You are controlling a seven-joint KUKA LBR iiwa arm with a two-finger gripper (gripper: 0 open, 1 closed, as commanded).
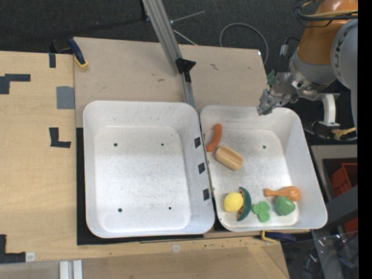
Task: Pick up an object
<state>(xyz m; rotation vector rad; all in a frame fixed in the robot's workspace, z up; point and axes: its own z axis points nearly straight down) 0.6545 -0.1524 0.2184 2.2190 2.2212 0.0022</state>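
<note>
- The counter (35, 156) fills the left of the frame; black tape marks are seen on it, and a blue-and-yellow clamp (77, 52) sits at the upper left by the edge of a tan board.
- The left bin (93, 156) lies at centre left; no object is seen in it, so it is judged to serve as a drop place rather than a source.
- A slanted metal rail (165, 34) runs from the top centre down to the seam between the bins; it stands apart from the objects and is not judged an obstacle.
- The right bin (308, 173) holds every candidate for the task. An orange sausage (214, 137) lies near its left wall, with a bread roll (228, 157) just beside it, lower right.
- Along the bottom of that bin a yellow lemon (233, 202) touches a dark green curved piece (245, 204); a small green piece (262, 210), a larger green piece (285, 206) and an orange drumstick (282, 193) crowd close together, which is judged to make a clean grasp harder there.
- The tool (265, 107) hangs at the bin's upper rim, at the upper right of the frame, well apart from all objects; nothing is seen held, and whether it is open or closed cannot be told.
</note>
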